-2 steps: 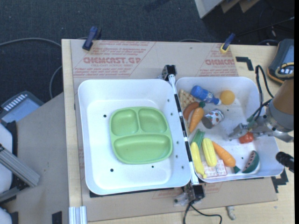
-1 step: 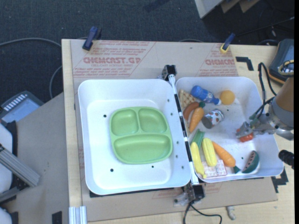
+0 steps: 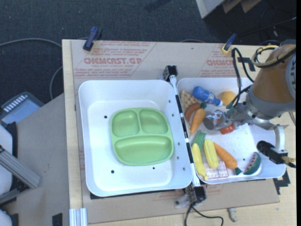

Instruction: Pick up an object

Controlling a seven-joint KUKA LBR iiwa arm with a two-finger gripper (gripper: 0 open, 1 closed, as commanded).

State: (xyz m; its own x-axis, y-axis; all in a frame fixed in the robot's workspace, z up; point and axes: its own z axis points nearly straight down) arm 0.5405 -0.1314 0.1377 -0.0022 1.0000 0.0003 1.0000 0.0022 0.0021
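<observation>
Arm [image 3: 275,81] cut off at the right edge, gripper [image 3: 220,119] blurred beside the red piece [image 3: 227,129], its grasp unclear

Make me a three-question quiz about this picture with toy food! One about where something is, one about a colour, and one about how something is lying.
1. Where is the green plate?
A. In the left bin
B. In the right bin
C. On the floor

2. What colour is the bottle?
A. Red
B. Blue
C. Black

3. How does the corn lie?
A. Standing on end
B. Hanging from the arm
C. Flat on the bin floor

Answers:
1. A, the plate sits in the middle of the left bin.
2. B, the bottle near the right bin's far edge is blue.
3. C, the corn rests flat beside the banana.
</observation>
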